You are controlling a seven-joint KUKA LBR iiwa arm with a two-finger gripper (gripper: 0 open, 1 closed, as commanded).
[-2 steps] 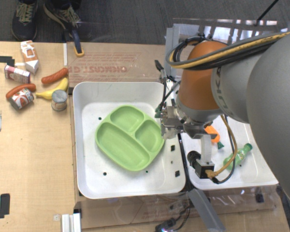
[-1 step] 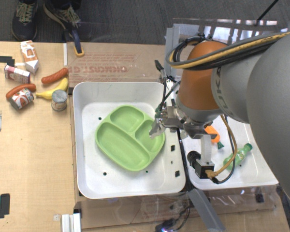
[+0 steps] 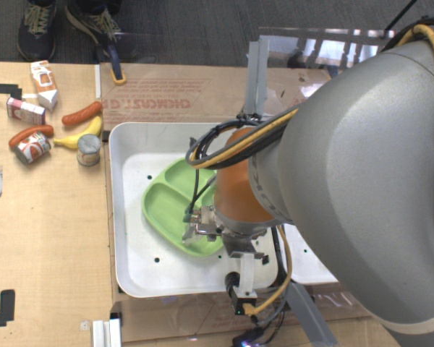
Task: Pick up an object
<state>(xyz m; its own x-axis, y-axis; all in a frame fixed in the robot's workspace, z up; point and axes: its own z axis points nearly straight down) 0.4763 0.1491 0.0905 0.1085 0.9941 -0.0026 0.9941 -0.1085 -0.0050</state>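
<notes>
Dark grey carpet runs along the top of the frame, with a pair of shoes [image 3: 36, 20] standing at the upper left. Below it lies a light wooden table [image 3: 43, 244].

Upper left of the table: a small carton [image 3: 43, 84], a second small packet [image 3: 24, 109] beside it, a red toy sausage [image 3: 82, 113], a yellow toy banana [image 3: 79, 137], a red-and-white can on its side [image 3: 31, 144], and a grey tin [image 3: 89, 150] just beside the banana. A blue-handled tool [image 3: 114, 62] lies at the table's top edge.

Centre of the frame: a shallow white bin [image 3: 130, 266]. In it rests a green divided plate [image 3: 166, 201], lying flat in the bin's middle, its right part covered by the arm.

Right half of the frame: the grey arm [image 3: 376, 179], very large and close, with its orange band [image 3: 235, 190] above the wrist and yellow and black cables looped over it. The wrist hangs over the right edge of the green plate. The pincer [image 3: 197, 231] sits low at the plate's rim; whether it is apart or together cannot be told from here.
</notes>
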